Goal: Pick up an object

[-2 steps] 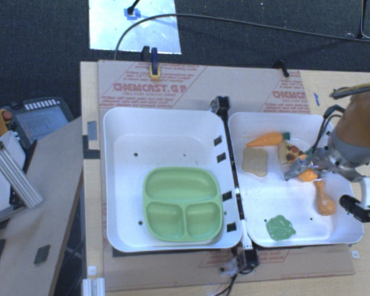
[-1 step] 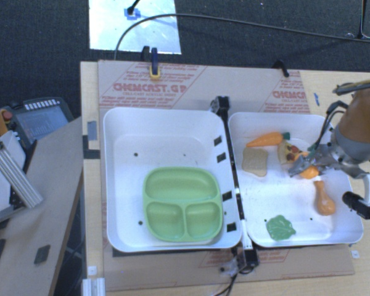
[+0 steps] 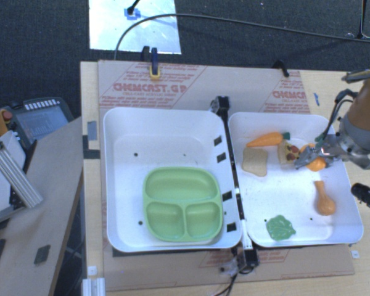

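The right bin (image 3: 345,230) holds several toy foods: an orange carrot (image 3: 265,139), a tan bread slice (image 3: 254,161), a pizza slice (image 3: 288,151), a small orange piece (image 3: 318,164), an orange drumstick-shaped piece (image 3: 324,199) and a green lettuce leaf (image 3: 279,227). My gripper (image 3: 307,159) reaches in from the right and sits low at the bin's upper right, between the pizza slice and the small orange piece, touching or nearly touching both. The arm's body hides part of that corner.
The left bin (image 3: 120,165) holds a green divided plate (image 3: 183,203) in its front half. A black divider (image 3: 229,171) with clips runs between the bins. A teach pendant (image 3: 40,121) lies on the side table at left.
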Robot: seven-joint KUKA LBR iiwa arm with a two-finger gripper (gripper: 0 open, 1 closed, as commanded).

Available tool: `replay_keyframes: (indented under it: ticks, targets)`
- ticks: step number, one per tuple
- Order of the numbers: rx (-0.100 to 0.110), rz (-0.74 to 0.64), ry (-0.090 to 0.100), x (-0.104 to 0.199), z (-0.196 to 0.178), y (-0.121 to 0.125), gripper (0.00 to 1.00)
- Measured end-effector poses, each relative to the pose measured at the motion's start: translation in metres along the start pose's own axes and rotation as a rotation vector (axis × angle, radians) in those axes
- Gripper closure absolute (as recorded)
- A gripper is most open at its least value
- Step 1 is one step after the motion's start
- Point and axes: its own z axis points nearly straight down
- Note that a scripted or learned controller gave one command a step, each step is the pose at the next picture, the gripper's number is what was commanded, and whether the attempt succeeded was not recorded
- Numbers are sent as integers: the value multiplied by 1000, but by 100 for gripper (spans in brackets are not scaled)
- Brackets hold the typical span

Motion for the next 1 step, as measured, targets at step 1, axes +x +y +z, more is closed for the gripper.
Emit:
replay_keyframes:
  ticks: [1]
  targets:
    - [-2,-1,-1,8,-54,-5,100]
